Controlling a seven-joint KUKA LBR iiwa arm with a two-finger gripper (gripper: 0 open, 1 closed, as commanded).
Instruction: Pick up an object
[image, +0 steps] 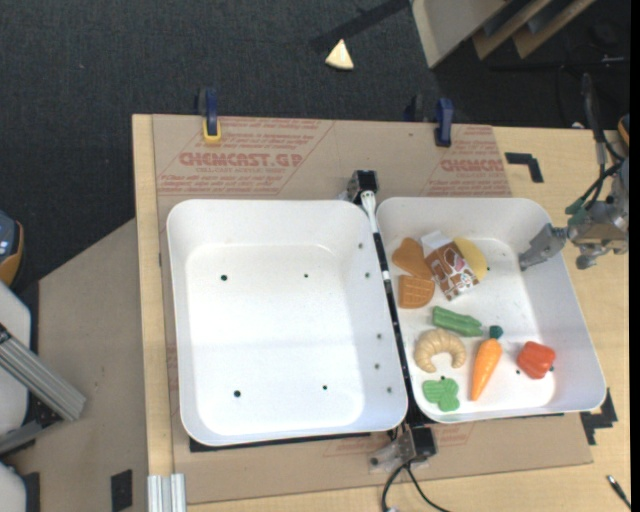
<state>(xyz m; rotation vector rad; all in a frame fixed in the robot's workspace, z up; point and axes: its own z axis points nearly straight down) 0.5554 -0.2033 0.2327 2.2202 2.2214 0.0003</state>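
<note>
Hand at the right bin's far right rim, grip state impossible to tell, nothing seen between fingers; well apart, near the front, an orange carrot lying lengthwise front-to-back, green top pointing away, beside croissant and red pepper.

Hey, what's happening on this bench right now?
A robot arm reaches in from the right, its claw hovering over the upper right corner of the right bin with nothing in it. That bin holds toy food: a croissant, a carrot, a red pepper, a green pickle, a green leafy piece, bread pieces and a small printed packet. Nothing has been picked up yet. The left bin sits alongside.
</note>
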